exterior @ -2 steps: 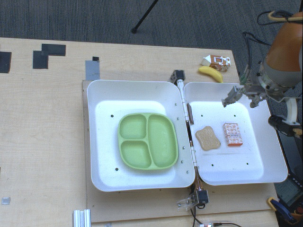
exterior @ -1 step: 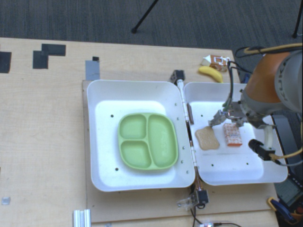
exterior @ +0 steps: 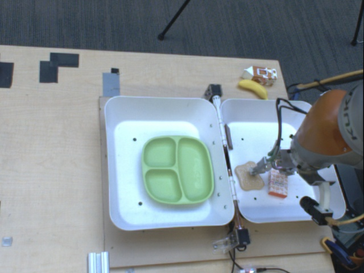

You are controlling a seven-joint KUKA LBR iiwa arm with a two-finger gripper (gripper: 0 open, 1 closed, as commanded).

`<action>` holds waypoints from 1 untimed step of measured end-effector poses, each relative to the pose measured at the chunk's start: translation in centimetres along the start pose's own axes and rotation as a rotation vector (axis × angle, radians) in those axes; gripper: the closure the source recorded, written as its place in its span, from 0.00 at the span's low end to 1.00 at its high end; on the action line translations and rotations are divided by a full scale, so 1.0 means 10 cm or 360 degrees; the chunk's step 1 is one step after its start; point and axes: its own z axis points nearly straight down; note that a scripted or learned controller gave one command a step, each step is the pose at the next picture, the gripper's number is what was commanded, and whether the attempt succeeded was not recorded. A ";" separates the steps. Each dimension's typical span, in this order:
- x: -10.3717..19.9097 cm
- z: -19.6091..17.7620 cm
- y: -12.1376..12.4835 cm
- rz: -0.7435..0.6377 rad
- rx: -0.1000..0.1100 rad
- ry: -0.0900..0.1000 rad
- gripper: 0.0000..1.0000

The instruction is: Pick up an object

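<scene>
At the near edge of the bench a small clamp fitting is seen below the seam between the two bins, with cables trailing beside it. The left bin is occupied by a light green divided plate with three compartments, set roughly at the bin's middle. The right bin holds two items close together: a tan slice of toy bread, lying flat near the bin's left wall, and a small white and red packet just to its right. The gripper is recorded low over the right bin, above the gap between bread and packet (its tip appears to meet the bread's upper right edge); whether its fingers are apart or together cannot be told, and nothing is seen held between them. The arm enters from the right, its orange band over the bin's right side. Beyond the bins, on the bare bench, a yellow toy banana lies just beside a small white and brown carton. Farther left, dark tape patches are fixed to the bench top. A dark carpeted floor is noted beyond.
</scene>
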 end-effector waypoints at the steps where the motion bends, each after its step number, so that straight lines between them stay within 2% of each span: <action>1: 0.00 -0.12 0.03 -0.0001 -0.0011 -0.0002 1.00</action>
